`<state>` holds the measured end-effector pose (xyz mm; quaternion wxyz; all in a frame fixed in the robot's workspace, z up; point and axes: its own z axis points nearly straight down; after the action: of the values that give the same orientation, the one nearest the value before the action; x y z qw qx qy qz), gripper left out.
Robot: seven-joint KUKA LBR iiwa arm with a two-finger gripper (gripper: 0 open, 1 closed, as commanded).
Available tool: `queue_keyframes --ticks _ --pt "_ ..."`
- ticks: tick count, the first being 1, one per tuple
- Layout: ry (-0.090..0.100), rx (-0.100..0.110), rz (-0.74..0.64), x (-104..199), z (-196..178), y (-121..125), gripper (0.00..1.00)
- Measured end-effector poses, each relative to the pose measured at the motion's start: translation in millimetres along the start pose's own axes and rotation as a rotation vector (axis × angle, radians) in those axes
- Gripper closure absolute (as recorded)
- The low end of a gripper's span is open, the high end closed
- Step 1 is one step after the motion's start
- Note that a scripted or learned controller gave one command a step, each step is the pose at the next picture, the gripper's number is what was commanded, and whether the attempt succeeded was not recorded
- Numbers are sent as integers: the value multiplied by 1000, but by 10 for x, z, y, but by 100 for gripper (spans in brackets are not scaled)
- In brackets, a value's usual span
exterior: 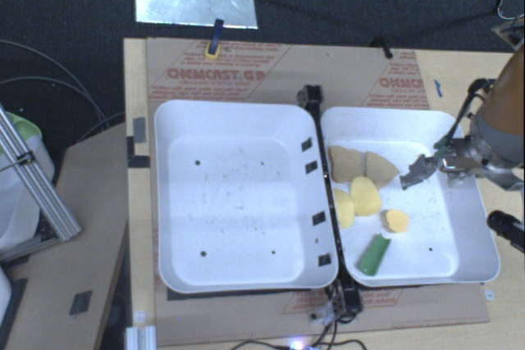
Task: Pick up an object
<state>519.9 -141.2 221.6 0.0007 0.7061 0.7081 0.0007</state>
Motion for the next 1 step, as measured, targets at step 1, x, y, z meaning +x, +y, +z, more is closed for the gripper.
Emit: queue_keyframes --ticks 1 --pt "2 5 1 192 1435 -188 0"
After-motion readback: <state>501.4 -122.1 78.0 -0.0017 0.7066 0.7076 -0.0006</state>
